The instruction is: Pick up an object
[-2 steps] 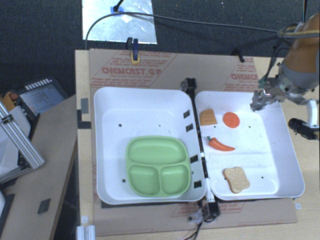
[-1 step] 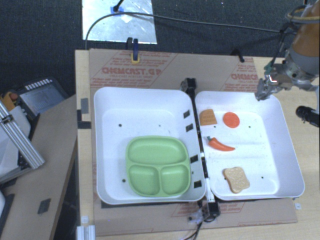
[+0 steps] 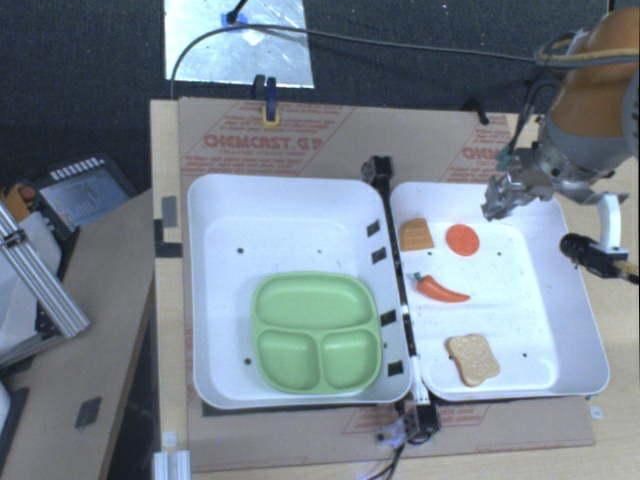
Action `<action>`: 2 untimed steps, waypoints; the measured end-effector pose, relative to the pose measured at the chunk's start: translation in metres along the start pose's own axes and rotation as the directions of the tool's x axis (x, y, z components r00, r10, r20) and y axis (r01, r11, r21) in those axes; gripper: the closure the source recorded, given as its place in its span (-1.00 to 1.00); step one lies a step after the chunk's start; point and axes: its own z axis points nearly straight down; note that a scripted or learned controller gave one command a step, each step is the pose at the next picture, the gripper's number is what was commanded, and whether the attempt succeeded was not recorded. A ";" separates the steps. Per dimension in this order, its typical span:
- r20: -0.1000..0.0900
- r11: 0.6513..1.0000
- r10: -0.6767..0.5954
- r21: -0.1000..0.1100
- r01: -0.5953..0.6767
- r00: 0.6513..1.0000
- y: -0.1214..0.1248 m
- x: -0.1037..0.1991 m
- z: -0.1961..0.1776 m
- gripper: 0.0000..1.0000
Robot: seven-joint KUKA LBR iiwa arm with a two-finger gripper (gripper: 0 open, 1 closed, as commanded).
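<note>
Brown surface (image 3: pixel 330 133) with red lettering, two white bins side by side, left bin (image 3: pixel 215 268), right bin (image 3: pixel 570 308)

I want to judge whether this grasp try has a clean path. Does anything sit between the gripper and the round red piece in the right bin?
Nothing visible does. The gripper hangs just up and right of the round red piece, with bare bin floor between.

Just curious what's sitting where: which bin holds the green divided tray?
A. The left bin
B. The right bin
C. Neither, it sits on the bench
A: the green divided tray lies inside the left bin, while the right bin holds the small food pieces.
</note>
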 end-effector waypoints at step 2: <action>-0.001 1.000 -0.002 0.000 0.002 1.000 -0.037 0.113 0.003 1.00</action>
